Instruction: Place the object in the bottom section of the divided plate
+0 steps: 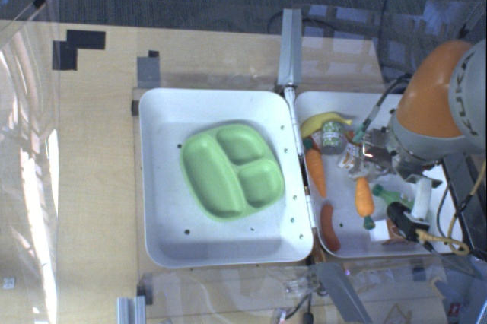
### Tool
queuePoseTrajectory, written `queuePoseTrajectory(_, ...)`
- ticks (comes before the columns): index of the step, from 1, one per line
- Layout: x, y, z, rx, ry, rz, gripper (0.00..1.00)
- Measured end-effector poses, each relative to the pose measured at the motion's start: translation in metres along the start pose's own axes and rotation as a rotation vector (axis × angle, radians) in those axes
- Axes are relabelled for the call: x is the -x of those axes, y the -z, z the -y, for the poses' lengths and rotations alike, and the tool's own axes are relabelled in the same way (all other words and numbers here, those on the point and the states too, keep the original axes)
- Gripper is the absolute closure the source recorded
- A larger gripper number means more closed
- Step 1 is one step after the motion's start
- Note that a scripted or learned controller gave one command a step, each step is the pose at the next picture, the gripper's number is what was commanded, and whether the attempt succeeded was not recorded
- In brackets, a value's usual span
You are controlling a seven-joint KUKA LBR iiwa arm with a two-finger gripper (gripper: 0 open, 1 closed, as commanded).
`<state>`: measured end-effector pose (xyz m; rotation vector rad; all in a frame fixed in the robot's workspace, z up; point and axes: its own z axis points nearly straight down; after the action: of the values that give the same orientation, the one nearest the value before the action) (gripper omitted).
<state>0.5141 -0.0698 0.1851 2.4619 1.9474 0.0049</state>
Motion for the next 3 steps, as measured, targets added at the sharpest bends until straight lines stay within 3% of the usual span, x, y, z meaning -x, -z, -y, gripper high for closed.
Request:
queuePoseTrajectory(1, -0.084, 0.035, 0.026, 0.001, 0.252, -0.001, 1.0)
queuePoseTrajectory(2, -0.034, 0.0, 0.035, -0.001, 0.226, 0.0, 1.0)
queuePoseTrajectory(3, 0.02, -0.051, 0.023, -0.002, 0.131, 0.0, 1.0)
